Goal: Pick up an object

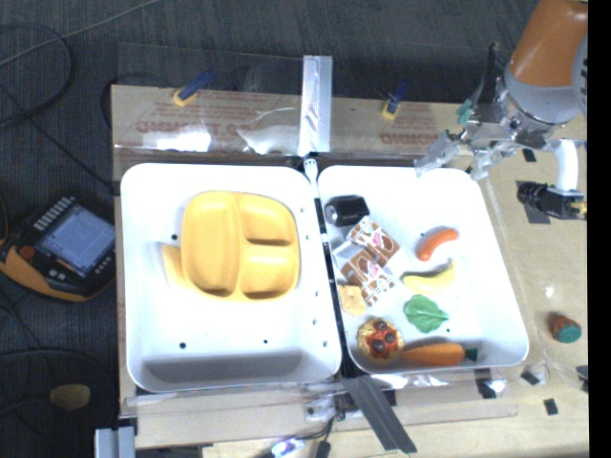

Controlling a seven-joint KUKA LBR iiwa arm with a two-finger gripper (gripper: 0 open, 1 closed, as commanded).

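My gripper [461,157] hangs over the back right rim of the right bin [496,256], its fingers spread apart with nothing between them. Below it in that bin lie a red-orange sausage [437,241], a yellow banana [428,275], a green leaf [425,312], an orange carrot [431,354], a round brown toy [378,338], a brown patterned packet [368,255], a small yellow slab [353,300] and a black object [347,208]. None of them touches the gripper.
The left bin [143,332] holds a yellow divided plate [239,242]. A metal divider post [316,103] stands behind the bins' shared wall. A small red and teal thing [564,328] lies on the bench at the right.
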